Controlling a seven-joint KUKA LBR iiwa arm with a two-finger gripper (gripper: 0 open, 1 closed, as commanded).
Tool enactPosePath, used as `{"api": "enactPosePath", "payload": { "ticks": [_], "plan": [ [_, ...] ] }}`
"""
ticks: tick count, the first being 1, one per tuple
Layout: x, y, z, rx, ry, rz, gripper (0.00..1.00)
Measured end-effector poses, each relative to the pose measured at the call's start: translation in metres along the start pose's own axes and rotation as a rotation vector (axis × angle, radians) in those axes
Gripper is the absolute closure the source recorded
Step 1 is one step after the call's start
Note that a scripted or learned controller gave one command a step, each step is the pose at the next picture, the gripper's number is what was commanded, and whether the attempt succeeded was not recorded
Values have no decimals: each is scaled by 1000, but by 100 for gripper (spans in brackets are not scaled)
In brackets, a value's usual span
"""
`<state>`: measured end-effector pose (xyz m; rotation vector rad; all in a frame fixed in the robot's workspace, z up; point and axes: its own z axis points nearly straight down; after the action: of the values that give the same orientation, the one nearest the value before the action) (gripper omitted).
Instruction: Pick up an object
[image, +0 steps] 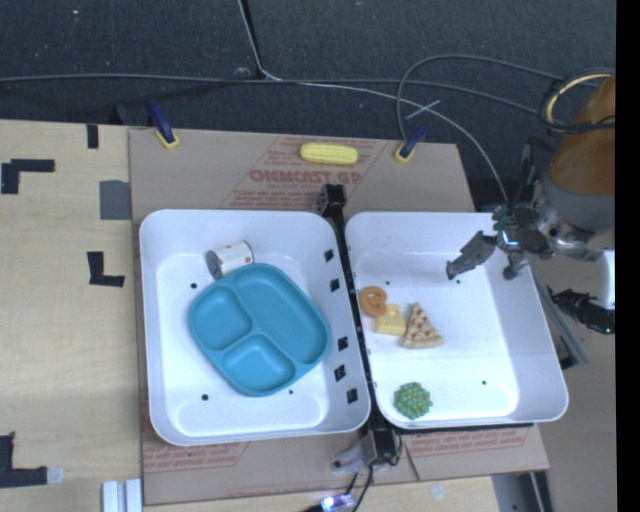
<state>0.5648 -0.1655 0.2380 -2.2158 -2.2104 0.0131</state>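
Observation:
My gripper (491, 263) hangs over the far right part of the right bin (520, 330), fingers spread open and nothing between them. Below and to its left lie a small orange ring (373, 299), a yellow block (391, 321) and a pizza slice (421, 329), bunched close together. A green broccoli piece (412, 399) rests near the bin's front edge. In the left bin (160, 300), a blue divided plate (259, 328) sits beside a small white can (230, 258) lying on its side.
A yellow corn-like toy (328, 153) lies on the cardboard behind the bins, between two clamps (163, 128). Cables (440, 75) run across the dark backdrop. The bins' shared middle wall (345, 300) carries black clips.

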Motion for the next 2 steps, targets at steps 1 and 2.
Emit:
{"api": "enactPosePath", "payload": {
  "ticks": [1,2],
  "plan": [
    [0,2,-7,-13,-2,-4,0],
    [-1,8,38,-8,-3,-3,0]
  ]
}}
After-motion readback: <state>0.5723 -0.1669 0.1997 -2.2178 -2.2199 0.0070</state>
